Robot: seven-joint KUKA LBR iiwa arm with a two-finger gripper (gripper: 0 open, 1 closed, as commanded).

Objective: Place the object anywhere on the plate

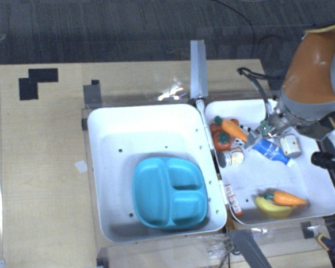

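The pincer (269,129) (grip state impossible to tell) hovers in the right bin (317,205); just left of it lies a carrot (234,129), long axis slanting upper-left to lower-right.

Left bin (100,164): open floor surrounds the blue plate (171,191) on its left and far sides. Right bin (328,196): carrots (232,129), a blue packet (271,150) and small items, possibly cans, crowd the far half; a banana (272,207) blocks the near edge. The centre floor is open.
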